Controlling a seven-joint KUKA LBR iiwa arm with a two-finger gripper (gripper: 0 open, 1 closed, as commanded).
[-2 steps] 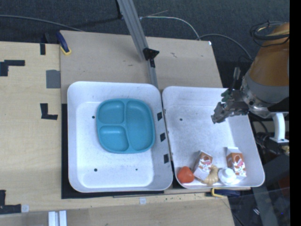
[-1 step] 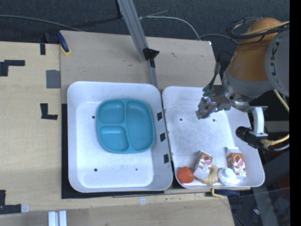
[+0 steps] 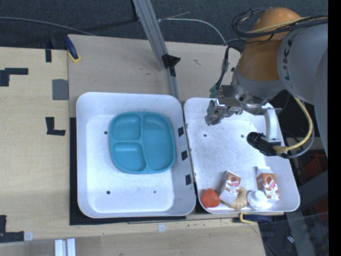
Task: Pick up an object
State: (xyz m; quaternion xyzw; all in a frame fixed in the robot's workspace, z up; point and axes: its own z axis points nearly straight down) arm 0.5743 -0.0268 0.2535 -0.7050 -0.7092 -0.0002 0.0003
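Pale wooden bench (image 3: 117, 73) under two white bins: left bin (image 3: 85, 159), right bin (image 3: 200, 143).

Place: a robotics lab or test cell.
Table (image 3: 122, 71): pale wood, marked with black tape (image 3: 15, 74).
Bins: two white bins (image 3: 85, 143) set side by side on a dark mat.
Fixtures: a metal rail (image 3: 152, 28), loose cables (image 3: 202, 23), dark carpet (image 3: 53, 4) beyond.

My arm (image 3: 287, 41) reaches in from right, grey links, orange band above wrist. Wrist bent downward, pointing toward lower left. My claw (image 3: 214, 112) hangs at far end, dark, small, tips aimed down. Nothing visible between tips. Black cable and yellowish hose loop along my forearm side.
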